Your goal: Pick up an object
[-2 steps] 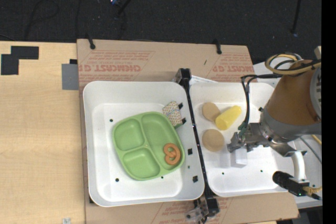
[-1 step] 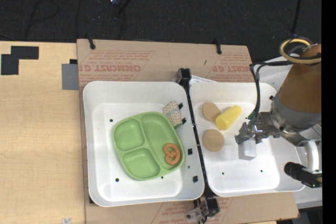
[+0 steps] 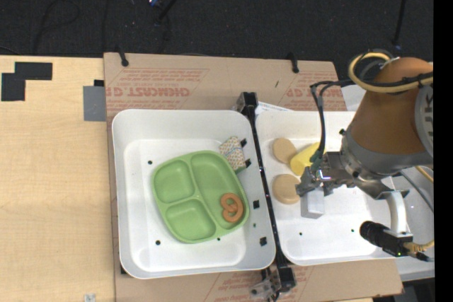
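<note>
The arm comes in from the right and bends down over the right bin; its gripper sits low in that bin's left half, tilted toward the divide between the two bins. From this angle the body of the gripper covers its tip; how far it is parted is not readable, and nothing can be seen gripped in it.

Three things lie close to it; a lower disc, tan and round, lies flat just left of the gripper, so near that contact cannot be ruled in or out; an upper disc of the same kind lies farther back, apart from the first; a yellow piece lies between the upper disc and the gripper, its right end hidden under the wrist. The rest of the right bin's floor, toward the front, is bare white.

The left bin holds a green tray with three compartments, set askew; an orange ring rests at the tray's right edge, near the front compartment, though which compartment it lies in is unclear; a small patterned piece lies against the tray's back right corner. Both bins stand on cardboard.
</note>
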`<state>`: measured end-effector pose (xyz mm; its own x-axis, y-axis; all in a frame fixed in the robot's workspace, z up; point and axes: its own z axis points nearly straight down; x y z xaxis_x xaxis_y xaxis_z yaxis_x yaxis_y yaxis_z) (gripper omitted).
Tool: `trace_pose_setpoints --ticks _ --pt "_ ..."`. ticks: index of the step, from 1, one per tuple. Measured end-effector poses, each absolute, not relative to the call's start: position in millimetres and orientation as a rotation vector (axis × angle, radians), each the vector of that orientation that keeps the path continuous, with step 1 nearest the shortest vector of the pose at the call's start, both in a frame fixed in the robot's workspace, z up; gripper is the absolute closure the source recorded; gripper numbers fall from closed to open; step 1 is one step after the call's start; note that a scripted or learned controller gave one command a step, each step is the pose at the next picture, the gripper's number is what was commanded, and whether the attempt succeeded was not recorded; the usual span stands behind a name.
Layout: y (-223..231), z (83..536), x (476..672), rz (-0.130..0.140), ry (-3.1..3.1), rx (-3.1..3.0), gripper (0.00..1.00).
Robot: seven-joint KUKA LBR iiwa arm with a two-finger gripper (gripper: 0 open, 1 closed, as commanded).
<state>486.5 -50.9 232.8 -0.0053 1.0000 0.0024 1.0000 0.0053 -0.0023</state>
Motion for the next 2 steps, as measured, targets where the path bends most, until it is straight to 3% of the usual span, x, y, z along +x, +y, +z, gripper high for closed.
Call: trace_pose_setpoints --ticks 1,2 --pt "2.5 225.2 494.0 0.003 -2.224 -2.212 1.00" --pt "55.0 215.3 486.1 0.005 -2.223 -2.212 1.00"
